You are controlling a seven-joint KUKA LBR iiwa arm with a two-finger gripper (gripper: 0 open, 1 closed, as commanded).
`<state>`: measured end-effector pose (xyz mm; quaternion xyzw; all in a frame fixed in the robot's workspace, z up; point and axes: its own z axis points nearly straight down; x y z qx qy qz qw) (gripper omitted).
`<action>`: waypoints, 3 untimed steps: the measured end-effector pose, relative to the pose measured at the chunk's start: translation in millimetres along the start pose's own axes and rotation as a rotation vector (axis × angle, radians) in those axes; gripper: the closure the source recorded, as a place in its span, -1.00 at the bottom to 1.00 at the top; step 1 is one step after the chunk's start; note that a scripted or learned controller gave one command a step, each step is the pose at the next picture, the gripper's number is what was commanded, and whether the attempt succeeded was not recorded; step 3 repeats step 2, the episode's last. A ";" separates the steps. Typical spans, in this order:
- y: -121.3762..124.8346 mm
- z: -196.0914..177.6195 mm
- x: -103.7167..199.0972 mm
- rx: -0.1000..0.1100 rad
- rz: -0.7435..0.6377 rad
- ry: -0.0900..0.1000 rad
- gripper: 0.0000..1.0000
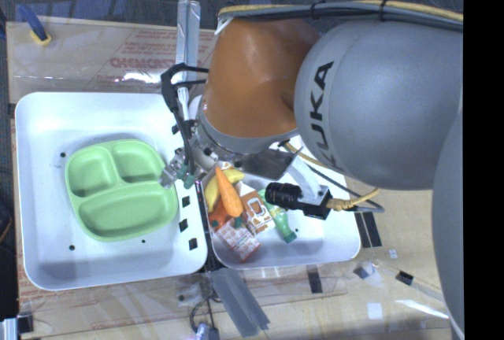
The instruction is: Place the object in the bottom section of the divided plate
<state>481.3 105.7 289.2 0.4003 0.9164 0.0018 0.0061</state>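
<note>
A light green divided plate lies in the left bin, with two small sections at the back and one wide section in front; nothing lies in any of them. My gripper hangs under the orange wrist band, over the wall between the two bins, just right of the plate's right rim. The wrist hides much of it. Just right of the gripper, in the right bin, lies a heap with an orange carrot, a yellow banana, a small brown carton, a red and white packet and a green bottle.
The bulky grey arm covers most of the right bin. A metal bar stands upright behind the bins' shared wall. Bare white floor of the left bin surrounds the plate.
</note>
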 end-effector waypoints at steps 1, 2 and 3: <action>1.3 -9.9 -0.4 -0.004 -0.006 -0.004 1.00; 1.4 -9.8 -0.2 -0.004 -0.007 -0.004 -1.00; 1.4 -9.8 -0.2 -0.004 -0.007 -0.004 -1.00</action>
